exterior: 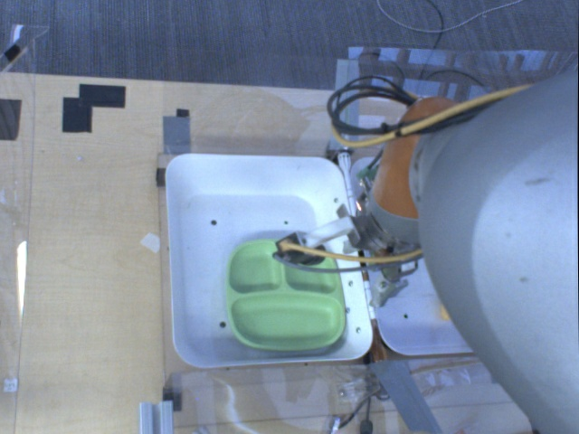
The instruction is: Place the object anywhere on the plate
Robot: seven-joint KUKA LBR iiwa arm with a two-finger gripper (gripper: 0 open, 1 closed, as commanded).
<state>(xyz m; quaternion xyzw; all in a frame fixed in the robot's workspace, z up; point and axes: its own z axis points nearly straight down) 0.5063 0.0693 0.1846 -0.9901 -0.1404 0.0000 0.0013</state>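
Inside L bin [194, 197]: smooth green plate [285, 322], 3 rounded compts.

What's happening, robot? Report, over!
Gripper low over right bin, by the divide. Green plate in left bin, nothing placed on it yet. Yellow bit in right bin, half under arm.

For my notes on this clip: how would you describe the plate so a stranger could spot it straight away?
Look at the left white bin on the wooden bench. The plate lies toward the bin's lower right corner in the view. It is the only green thing there: rounded, split into one long and two small compartments.
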